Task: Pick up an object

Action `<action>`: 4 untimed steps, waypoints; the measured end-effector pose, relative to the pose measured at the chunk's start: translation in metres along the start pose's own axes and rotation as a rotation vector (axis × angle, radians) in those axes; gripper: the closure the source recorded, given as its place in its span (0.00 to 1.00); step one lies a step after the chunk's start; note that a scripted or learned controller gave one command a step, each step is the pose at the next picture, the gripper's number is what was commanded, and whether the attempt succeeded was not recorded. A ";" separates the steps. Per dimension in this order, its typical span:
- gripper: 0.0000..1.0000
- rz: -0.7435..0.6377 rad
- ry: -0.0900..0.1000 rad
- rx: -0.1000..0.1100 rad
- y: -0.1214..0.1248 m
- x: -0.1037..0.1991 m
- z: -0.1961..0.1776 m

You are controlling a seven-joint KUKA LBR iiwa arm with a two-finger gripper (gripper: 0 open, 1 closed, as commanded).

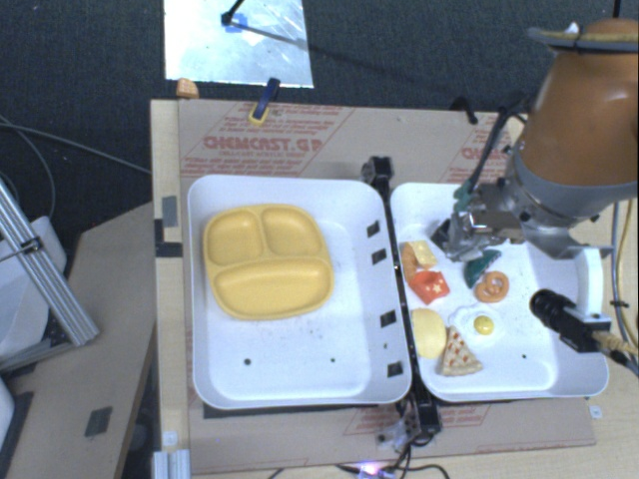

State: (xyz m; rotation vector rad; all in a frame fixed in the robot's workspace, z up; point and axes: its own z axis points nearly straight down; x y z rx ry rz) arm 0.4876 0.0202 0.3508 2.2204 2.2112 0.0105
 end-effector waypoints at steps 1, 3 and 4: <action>1.00 -0.014 0.003 0.007 -0.001 0.064 -0.008; 0.00 -0.018 0.006 0.004 0.014 0.175 -0.036; 0.00 -0.006 -0.004 0.025 -0.008 0.195 0.208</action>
